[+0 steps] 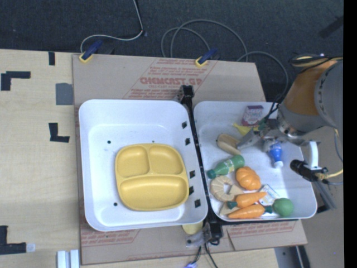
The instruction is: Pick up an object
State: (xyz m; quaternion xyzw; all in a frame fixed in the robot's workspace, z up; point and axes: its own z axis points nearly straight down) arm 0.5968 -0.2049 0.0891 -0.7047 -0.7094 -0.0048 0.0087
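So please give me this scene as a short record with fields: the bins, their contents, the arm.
left bin: shallow white bin holding a yellow divided plastic plate
right bin: shallow white bin with toy food, including an orange carrot, a green ball, a green bottle
arm: grey, orange band, over the right bin
gripper: low near the bin's far side

The left bin (89,121) and the right bin (304,191) are plain white. The divided tray (150,176) is a soft yellow all over. Among the toys, two carrots (250,204) are orange with green tips, the bottle (226,166) is green, the ball (283,206) is green, and the small bottle (275,154) is blue and white. The cardboard sheet (167,77) is tan with red print. The worktop (33,166) is pale wood marked with black shapes. The arm (312,96) is grey with an orange band.
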